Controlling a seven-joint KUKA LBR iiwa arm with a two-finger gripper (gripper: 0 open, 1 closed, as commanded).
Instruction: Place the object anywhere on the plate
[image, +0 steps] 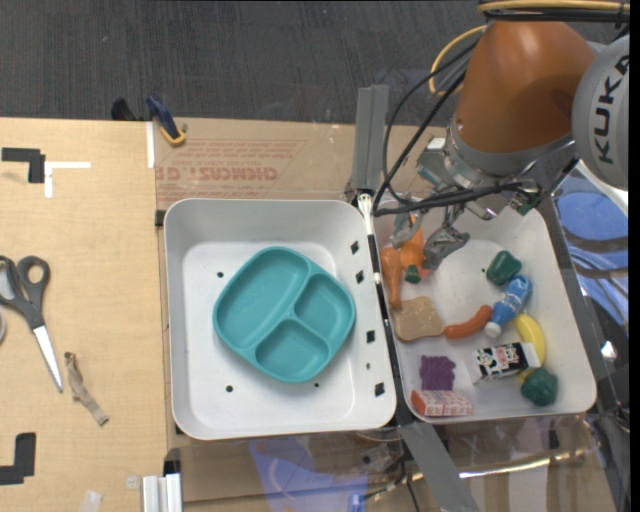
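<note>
Camera view: I see the claw (432, 243) lowered into the far left corner of the right bin (556, 240), directly over an orange toy (410, 257). I cannot tell whether it is apart or together, nor whether it touches the toy. The teal plate (285, 314) lies in the middle of the left bin (190, 330), three compartments, nothing on it. Also in the right bin: bread slice (417, 318), sausage (467, 324), bottle (511, 300), banana (531, 338), purple piece (436, 372), milk carton (499, 360). Scissors (33, 310) lie on the bench (80, 250), well apart to the left.
</note>
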